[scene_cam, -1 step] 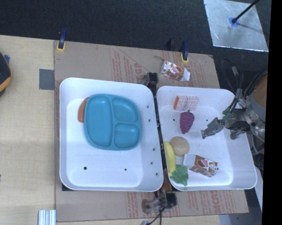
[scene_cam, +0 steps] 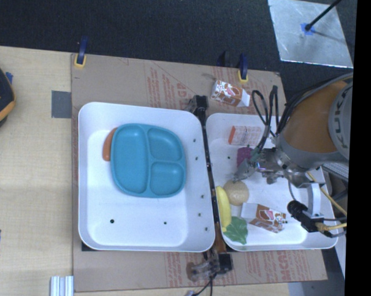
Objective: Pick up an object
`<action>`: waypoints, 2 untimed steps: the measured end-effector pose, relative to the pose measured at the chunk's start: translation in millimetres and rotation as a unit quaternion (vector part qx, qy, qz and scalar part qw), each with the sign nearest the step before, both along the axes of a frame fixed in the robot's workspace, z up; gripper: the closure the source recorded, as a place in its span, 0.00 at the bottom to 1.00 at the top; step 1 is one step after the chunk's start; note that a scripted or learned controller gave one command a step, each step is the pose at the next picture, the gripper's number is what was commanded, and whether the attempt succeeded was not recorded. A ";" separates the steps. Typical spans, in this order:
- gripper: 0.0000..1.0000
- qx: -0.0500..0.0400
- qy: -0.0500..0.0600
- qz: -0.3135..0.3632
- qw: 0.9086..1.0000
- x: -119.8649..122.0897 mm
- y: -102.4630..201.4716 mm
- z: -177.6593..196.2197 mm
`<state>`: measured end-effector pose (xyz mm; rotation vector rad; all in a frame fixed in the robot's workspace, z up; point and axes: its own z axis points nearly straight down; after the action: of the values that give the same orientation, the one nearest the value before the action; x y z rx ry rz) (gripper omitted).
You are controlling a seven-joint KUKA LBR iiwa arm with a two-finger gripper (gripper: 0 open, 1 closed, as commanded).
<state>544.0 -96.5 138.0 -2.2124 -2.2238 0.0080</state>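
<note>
Arm above the right bin, with nothing visibly gripped.

The gripper hangs low over the right bin, in the right middle of the frame, just above a pale round object; I cannot tell whether it is apart or together, because the wrist covers it. I judge that it stands there to choose one of the crowded items. Near it lie a yellow banana, a green piece, a brown-and-white packet, a purple item and an orange-and-white box. These lie close together and may hinder a clean grasp. The left bin holds a blue divided plate, which covers an orange object.
</note>
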 end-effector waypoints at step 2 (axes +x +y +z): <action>0.00 0.000 -0.002 0.000 1.000 76.1 -14.3 -45.9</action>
<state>620.2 -110.8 92.1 -2.2143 -2.2267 0.0025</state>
